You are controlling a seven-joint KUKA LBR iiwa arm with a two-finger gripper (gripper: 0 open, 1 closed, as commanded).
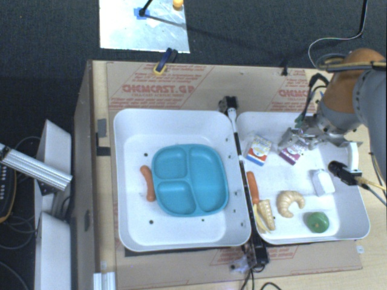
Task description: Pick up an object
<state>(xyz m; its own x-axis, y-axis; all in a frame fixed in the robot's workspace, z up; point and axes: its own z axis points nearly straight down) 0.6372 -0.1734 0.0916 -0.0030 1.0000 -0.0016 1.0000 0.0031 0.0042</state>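
Gripper (pixel 294 142) is positioned over purple packet (pixel 291 155) in right bin (pixel 363 222); finger state can't be told. Nothing seen lifted yet; pick still to be done.

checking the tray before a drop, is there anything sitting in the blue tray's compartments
No, the blue tray compartments are bare; the sausage lies beside it on the bin floor.

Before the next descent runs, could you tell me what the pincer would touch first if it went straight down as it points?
Probably the small purple packet directly under the pincer in the right bin; depth is unclear from this slanted view.
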